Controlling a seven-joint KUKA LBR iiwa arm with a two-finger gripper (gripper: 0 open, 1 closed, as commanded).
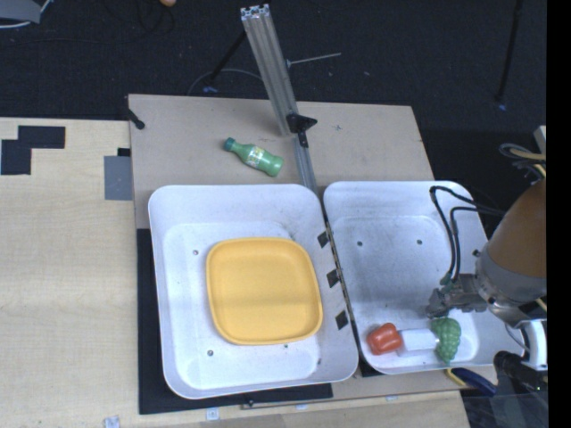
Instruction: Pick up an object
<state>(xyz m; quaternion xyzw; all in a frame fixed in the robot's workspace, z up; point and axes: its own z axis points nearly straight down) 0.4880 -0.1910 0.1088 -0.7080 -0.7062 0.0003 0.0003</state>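
In the right bin point(393, 212) the gripper point(449, 303) hangs just above the green toy point(447, 337) at its near-right corner; whether the jaws are released I cannot tell, so descend centred, clear of the red pepper point(384, 338).

One fixed overhead camera, slanting onto both bins point(169, 239).

The arm point(522, 239) comes in from the right side of the camera view, its orange band showing as a rounded bulk above a grey wrist point(508, 285). A black cable loops up and away from the wrist toward the left. The wrist points down and to the left, carrying the gripper point(443, 303) low at its end. The gripper's metal parts look small and blurred, so their spread cannot be made out.
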